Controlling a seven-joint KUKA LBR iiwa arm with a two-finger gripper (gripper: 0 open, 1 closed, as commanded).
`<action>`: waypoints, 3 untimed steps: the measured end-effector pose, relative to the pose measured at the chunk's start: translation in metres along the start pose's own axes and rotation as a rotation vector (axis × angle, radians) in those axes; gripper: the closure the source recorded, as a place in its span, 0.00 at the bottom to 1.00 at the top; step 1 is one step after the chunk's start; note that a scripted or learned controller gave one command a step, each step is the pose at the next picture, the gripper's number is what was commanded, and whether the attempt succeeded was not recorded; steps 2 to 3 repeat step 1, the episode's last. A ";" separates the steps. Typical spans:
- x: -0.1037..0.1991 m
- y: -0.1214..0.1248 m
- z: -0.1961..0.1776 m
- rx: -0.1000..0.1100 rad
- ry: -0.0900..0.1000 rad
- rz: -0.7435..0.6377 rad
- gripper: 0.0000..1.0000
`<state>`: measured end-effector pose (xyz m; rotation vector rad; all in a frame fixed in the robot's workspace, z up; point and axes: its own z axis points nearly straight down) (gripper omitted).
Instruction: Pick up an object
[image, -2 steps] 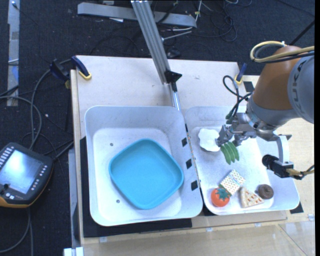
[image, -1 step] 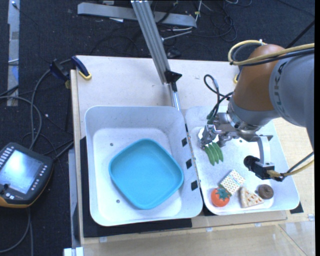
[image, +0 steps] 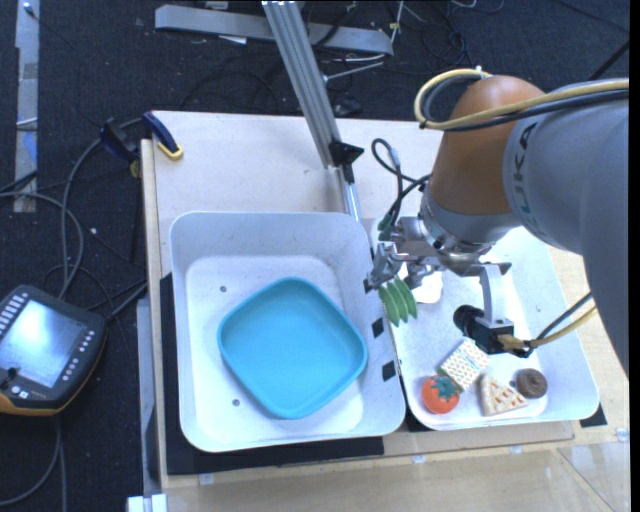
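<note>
Camera view shows the gripper (image: 392, 278) at frame centre-right apparently pinching a green toy (image: 399, 299), so lifting clear likely comes next.

Left bin (image: 200, 250): blue plate (image: 291, 346) covers floor. Right bin (image: 565, 400): toys crowd near edge, arm (image: 520, 160) overhead.

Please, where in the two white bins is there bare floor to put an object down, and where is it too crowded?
Left white bin: the blue plastic tray covers most of the floor; bare strips remain along the far wall and left wall. Right white bin: the near end is crowded with a red tomato toy, checkered cracker, wafer wedge and brown donut. The gripper with green pods blocks the middle.
</note>
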<state>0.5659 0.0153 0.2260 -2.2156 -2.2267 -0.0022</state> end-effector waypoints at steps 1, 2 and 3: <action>0.056 0.016 -0.009 0.000 0.000 0.000 1.00; 0.056 0.016 -0.009 0.000 0.000 0.000 1.00; 0.056 0.016 -0.009 0.000 0.000 0.000 1.00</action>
